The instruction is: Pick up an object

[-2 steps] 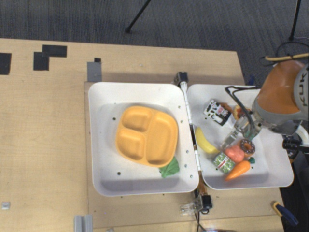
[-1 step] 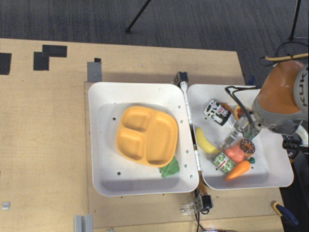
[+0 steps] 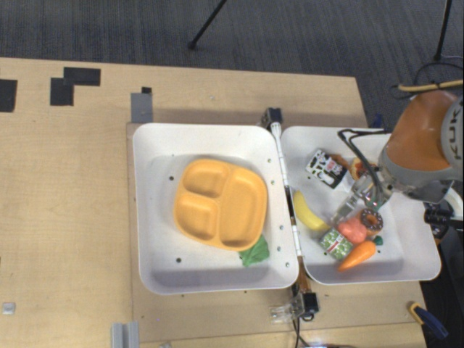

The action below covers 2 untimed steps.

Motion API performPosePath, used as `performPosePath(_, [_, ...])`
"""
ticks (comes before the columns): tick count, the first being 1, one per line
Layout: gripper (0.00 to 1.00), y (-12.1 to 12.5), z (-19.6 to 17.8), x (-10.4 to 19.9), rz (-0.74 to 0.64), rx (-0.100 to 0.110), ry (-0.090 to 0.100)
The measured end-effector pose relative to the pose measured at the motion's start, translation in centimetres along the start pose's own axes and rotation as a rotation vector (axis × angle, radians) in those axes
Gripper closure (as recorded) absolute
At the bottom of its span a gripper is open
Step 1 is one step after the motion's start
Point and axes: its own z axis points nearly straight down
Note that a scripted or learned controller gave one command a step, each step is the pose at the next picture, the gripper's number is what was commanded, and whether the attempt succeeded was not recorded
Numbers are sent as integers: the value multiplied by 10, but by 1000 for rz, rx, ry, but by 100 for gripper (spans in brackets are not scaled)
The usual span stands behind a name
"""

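The right bin point(image 3: 406, 267) holds several toy items. A yellow banana point(image 3: 309, 215) lies near its left wall, and a black-and-white box point(image 3: 324, 167) lies further back. A pink-red toy point(image 3: 353, 230), a green-and-red box point(image 3: 335, 243) and an orange carrot point(image 3: 358, 254) bunch together near the front. My gripper point(image 3: 353, 207) hangs low over the bin, just above the pink-red toy and right of the banana. The arm's grey wrist and orange band point(image 3: 424, 133) hide the bin's back right part. I see nothing lifted off the bin floor.
The left bin point(image 3: 156, 267) holds a yellow divided plate point(image 3: 220, 202) with a green toy point(image 3: 255, 252) at its front right edge. A small brown ring-shaped toy point(image 3: 373, 220) lies beside the pink-red one. A raised divider point(image 3: 284, 187) separates the bins.
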Motion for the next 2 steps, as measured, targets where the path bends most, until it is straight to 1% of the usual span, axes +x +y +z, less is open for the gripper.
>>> performPosePath(1, [100,2,-12,-1,-1,-4,-4])
performPosePath(2, [100,29,-21,-43,-415,0,-1])
